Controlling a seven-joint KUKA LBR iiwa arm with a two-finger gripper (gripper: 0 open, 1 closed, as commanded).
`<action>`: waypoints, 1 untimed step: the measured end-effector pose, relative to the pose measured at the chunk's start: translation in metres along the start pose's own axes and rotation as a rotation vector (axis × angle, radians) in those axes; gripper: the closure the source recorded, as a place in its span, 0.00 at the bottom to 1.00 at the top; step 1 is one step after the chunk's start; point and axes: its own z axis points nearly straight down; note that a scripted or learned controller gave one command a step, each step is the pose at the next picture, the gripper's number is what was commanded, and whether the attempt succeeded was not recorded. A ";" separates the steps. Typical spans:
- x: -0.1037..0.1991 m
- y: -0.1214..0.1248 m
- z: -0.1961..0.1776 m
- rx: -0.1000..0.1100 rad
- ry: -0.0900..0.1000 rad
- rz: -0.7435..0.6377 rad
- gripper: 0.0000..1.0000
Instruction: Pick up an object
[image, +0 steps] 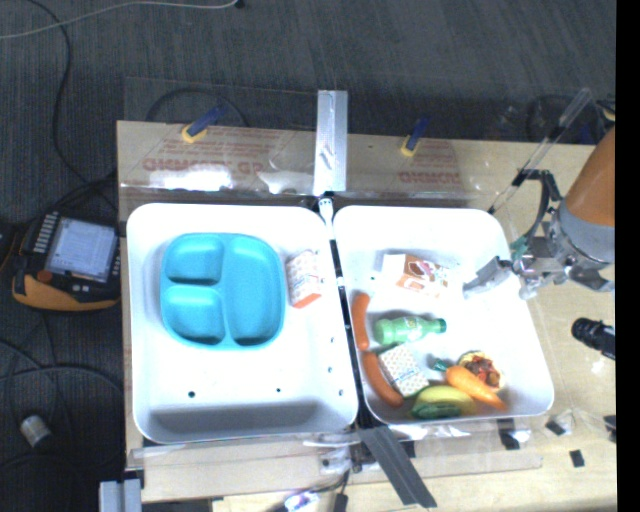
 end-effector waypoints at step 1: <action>0.034 0.050 0.110 -0.013 -0.007 -0.039 0.00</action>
